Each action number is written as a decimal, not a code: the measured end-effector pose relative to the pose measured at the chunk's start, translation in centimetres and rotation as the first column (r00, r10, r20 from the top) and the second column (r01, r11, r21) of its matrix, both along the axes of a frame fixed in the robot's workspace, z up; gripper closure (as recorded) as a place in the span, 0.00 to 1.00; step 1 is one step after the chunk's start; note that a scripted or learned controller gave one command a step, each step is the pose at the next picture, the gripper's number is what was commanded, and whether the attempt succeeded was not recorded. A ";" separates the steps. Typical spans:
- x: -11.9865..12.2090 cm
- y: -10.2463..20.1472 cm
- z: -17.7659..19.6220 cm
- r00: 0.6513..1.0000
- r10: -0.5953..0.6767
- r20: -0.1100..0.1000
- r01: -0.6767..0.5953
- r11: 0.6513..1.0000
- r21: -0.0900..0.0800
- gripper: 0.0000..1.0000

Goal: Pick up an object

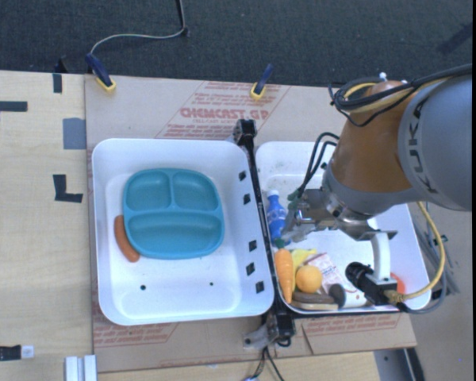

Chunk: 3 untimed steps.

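Your claw (295, 222) hung low in the right bin (416, 236), just beside the blue bottle (274, 215) on its left, whose long axis ran up-down along the divider. Whether it was spread or pinching, I could not tell.

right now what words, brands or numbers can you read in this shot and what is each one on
"CHEMCAST GP" in red print on the brown cardboard sheet under the bins; smaller red lines beside it are too blurred to read.
"KUKA", partly cut off, running vertically on the grey arm.
Red print along the cardboard's lower edge below the left bin: too small to read.
Blue bottle and packet in the right bin: labels illegible.
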<state>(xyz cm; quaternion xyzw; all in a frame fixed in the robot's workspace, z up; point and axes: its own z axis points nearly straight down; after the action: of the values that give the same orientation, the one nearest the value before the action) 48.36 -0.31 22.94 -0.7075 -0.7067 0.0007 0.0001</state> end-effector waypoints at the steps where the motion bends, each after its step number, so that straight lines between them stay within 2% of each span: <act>1: -0.1 6.5 -4.6 1.000 0.003 -0.003 -0.003 1.000 0.001 1.00; 2: 0.3 3.7 -1.4 1.000 0.001 0.000 -0.001 1.000 0.001 1.00; 3: 1.9 11.6 -8.2 1.000 0.004 -0.004 -0.004 1.000 0.001 1.00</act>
<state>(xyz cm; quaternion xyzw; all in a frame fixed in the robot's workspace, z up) 50.23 11.30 14.76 -0.7061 -0.7081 0.0018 0.0016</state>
